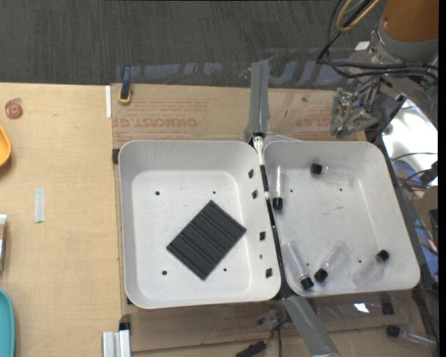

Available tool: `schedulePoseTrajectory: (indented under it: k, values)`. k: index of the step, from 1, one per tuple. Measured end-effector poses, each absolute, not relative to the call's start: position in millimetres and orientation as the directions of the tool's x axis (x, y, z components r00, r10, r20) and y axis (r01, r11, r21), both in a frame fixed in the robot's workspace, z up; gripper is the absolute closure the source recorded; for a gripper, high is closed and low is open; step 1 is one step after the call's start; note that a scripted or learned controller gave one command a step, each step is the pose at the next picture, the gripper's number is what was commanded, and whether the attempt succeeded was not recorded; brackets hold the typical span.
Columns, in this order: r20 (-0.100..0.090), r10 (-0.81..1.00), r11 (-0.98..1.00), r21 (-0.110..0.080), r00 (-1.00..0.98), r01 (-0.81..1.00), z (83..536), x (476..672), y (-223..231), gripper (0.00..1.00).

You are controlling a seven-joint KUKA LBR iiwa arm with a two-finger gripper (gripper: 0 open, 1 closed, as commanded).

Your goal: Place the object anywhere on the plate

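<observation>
**A:** How far is the task, by your judgement?

**B:** At the very beginning, I think. The plate, a dark ribbed rectangle turned like a diamond, lies in the middle of the left bin and nothing lies on it.

**A:** And the objects to place?

**B:** They are all in the right bin. They are clear tubes with black caps (hard to count, because the plastic is almost invisible on the white). One tube lies along the bin's 9 o'clock wall, with its cap toward 6 o'clock. One small black cap sits near 12 o'clock. Some more tubes lie together between 6 and 7 o'clock, and another cap is near 4 o'clock.

**A:** Where is the gripper?

**B:** The gripper hangs beyond the right bin's far rim, at about 1 o'clock from that bin's centre, under the orange band of the arm. I see nothing between its fingers, but whether they are open or closed I cannot tell; cables and metal parts confuse that area.

**A:** So what is left?

**B:** Everything, as I judge: to come down into the right bin, to take one tube, to carry it over the divider toward 9 o'clock, and to release it on the plate.
</observation>
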State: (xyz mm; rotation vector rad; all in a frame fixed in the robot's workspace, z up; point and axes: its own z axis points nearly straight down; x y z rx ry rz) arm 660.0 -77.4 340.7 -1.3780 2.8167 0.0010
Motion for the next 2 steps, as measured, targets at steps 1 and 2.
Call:
schedulePoseTrajectory:
  k: [1, 2]
  values:
    - [-0.005, -0.969, -0.246, -0.003, 0.246, -0.969, 440.9, 659.9, -86.1, 1.00]
    - [-0.005, -0.969, -0.246, -0.002, 0.246, -0.969, 440.6, 659.9, -86.2, 0.00]
